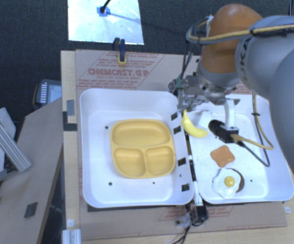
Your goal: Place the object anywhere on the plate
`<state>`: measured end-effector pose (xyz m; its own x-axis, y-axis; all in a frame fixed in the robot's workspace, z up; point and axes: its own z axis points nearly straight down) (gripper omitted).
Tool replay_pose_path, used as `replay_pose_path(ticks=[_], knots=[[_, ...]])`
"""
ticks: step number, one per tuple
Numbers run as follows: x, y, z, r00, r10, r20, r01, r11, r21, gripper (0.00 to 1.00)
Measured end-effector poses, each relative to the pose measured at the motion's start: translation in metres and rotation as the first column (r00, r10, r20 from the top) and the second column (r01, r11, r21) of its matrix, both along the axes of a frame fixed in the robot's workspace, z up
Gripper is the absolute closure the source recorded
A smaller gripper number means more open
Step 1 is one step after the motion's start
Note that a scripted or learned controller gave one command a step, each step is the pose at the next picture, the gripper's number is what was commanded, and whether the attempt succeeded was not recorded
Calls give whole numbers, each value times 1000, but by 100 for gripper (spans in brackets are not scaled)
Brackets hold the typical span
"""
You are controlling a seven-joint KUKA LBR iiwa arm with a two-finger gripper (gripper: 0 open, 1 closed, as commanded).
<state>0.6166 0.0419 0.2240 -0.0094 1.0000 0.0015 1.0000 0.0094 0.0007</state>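
The two-finger gripper (187,107) hung over the left edge of the right white bin (274,182), fingers closed on the top end of the yellow plastic banana (193,126). The banana hung beside the divider between the 2 bins. The yellow 3-compartment plate (141,147) lay in the left white bin (96,136). An orange toast slice (222,156) and a fried egg (227,182) lay in the right bin.

The arm (274,50) runs off the right edge, and its bulk hides the right bin's (269,187) far corner.
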Motion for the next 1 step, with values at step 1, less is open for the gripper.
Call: replay_pose_path(ticks=[1], knots=[[-8,57,11,1000,2,1,-2,1000,1,100]])
